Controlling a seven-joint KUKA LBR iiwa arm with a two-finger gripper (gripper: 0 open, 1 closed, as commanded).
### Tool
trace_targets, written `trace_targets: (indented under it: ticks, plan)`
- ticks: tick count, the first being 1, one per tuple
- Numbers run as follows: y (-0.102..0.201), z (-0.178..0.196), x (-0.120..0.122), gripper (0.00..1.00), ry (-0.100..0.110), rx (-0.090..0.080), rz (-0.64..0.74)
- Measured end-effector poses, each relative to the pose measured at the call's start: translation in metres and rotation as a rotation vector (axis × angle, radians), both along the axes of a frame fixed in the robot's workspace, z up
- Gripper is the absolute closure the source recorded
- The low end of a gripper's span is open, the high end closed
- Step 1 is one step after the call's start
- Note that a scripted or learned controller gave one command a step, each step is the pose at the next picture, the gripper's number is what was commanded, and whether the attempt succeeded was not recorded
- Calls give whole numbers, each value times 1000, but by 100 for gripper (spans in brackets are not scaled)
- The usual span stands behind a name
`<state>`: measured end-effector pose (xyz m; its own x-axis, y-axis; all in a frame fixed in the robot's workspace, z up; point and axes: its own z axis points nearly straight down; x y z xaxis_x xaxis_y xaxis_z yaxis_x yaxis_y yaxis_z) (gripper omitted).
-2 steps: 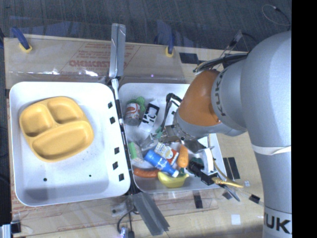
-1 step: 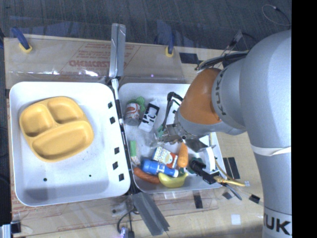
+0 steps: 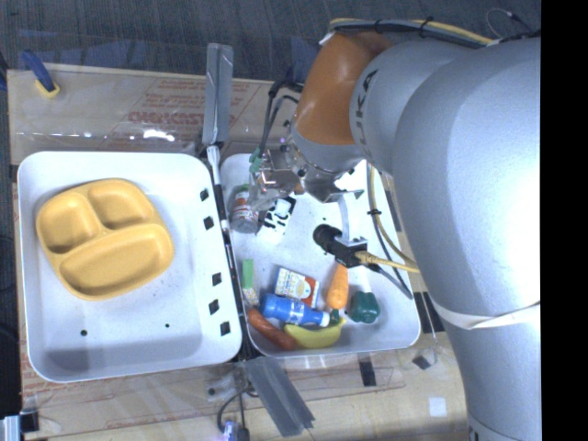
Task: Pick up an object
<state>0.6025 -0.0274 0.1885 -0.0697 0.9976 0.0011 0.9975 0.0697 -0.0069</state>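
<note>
Picking from the right white plastic bin [image 3: 404, 333] goes best with one item clear of its neighbours. Nearest lie the yellow banana [image 3: 317, 336], blue bottle [image 3: 292, 310] and orange carrot-shaped toy [image 3: 338, 287], crowded together. Farther back, the end effector [image 3: 266, 184] hangs over a small metal can [image 3: 245, 211] beside the bin's left wall; whether it is apart or together, I cannot tell. No writing is readable.

The arm [image 3: 441, 154] is covering much of the right bin [image 3: 404, 333], hiding its far corner and right wall. The gripper [image 3: 266, 186] is blurring into clutter, its fingers too small to read. The banana [image 3: 317, 336] is lying half hidden under the blue bottle [image 3: 292, 310].
</note>
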Motion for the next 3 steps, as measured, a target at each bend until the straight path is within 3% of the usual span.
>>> trace_targets:
  ticks: [1, 2, 3]
  plan:
    - [0, 0, 0, 0, 1, 0, -1]
    - [-59, -1, -6, 0, 3, 1, 46]
    - [-78, -75, 32, 0, -11, -7, 111]
